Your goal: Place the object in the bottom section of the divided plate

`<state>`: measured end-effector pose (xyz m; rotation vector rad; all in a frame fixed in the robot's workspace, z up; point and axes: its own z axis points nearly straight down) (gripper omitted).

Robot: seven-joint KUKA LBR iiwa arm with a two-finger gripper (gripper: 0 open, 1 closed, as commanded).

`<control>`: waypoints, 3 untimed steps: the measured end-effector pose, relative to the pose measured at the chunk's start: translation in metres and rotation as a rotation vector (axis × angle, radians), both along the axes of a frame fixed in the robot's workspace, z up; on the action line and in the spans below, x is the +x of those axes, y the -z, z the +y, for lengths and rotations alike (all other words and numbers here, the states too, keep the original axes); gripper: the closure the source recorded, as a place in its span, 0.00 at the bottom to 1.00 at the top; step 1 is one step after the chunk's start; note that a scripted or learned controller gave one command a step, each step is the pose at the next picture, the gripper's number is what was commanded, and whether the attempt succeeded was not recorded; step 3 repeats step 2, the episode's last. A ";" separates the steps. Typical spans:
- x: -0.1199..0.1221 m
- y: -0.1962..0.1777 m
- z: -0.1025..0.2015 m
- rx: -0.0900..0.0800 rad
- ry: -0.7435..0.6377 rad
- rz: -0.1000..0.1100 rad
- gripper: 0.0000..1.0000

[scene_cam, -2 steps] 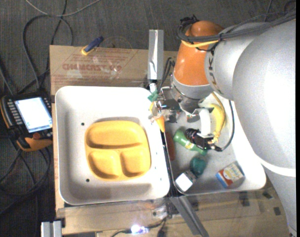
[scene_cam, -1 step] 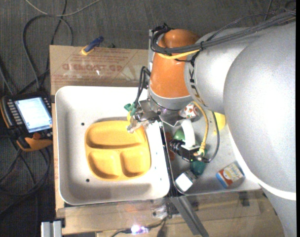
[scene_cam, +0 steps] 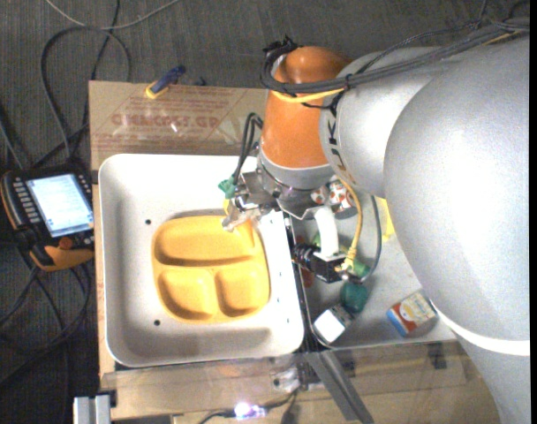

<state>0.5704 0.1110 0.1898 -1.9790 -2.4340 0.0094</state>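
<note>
A yellow divided plate (scene_cam: 211, 247) lies in the left white bin (scene_cam: 118, 237), with one long section at the far side and two smaller sections toward the near edge; nothing lies in any section. My gripper (scene_cam: 293, 217) hangs under the orange-banded wrist, over the wall between the two bins at the plate's right rim, and the wrist and cables hide most of it. I see nothing held in it. In the right bin lie a dark green object (scene_cam: 356, 297), a white object (scene_cam: 329, 326) and a small orange and blue box (scene_cam: 411, 314).
The grey arm covers most of the right bin (scene_cam: 374, 329). A cardboard sheet (scene_cam: 171, 122) lies behind the left bin with a blue and yellow item (scene_cam: 165, 81) on its far edge. A pendant with a lit screen (scene_cam: 56, 203) sits to the left.
</note>
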 end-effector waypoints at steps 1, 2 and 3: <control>0.000 -0.006 0.001 -0.002 -0.002 0.006 1.00; 0.000 -0.006 0.000 -0.002 -0.002 0.006 0.00; 0.000 -0.006 0.000 -0.002 -0.002 0.006 0.00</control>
